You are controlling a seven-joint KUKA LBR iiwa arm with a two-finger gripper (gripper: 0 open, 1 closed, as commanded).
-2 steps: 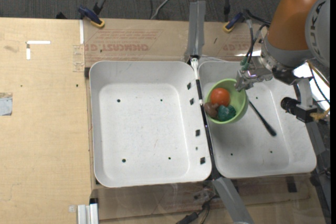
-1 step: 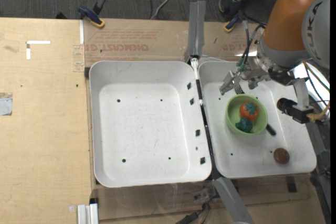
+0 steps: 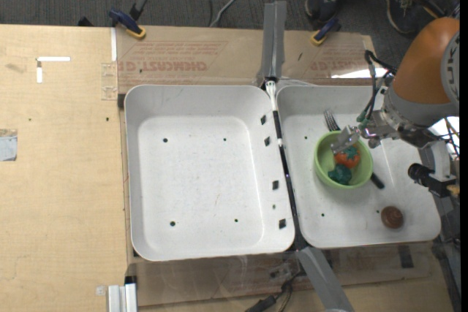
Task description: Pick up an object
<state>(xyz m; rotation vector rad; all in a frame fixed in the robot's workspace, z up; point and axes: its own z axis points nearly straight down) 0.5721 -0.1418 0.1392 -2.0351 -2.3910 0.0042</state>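
Note:
A green bowl (image 3: 342,164) sits in the right bin (image 3: 344,226), holding an orange piece (image 3: 349,155) and a teal piece (image 3: 341,174). My gripper (image 3: 349,139) hangs over the bowl's far rim, its fingers pointing down into the bowl beside the orange piece. A fork (image 3: 331,120) lies behind the bowl. A small brown round object (image 3: 393,215) rests near the bin's front right corner. A dark handle (image 3: 376,182) sticks out from the bowl's right side.
The left bin (image 3: 197,172) stands next to the right one, parted by a grey divider (image 3: 280,157). The orange-banded arm (image 3: 431,62) covers the right bin's far right corner. Cardboard and clamps lie behind the bins.

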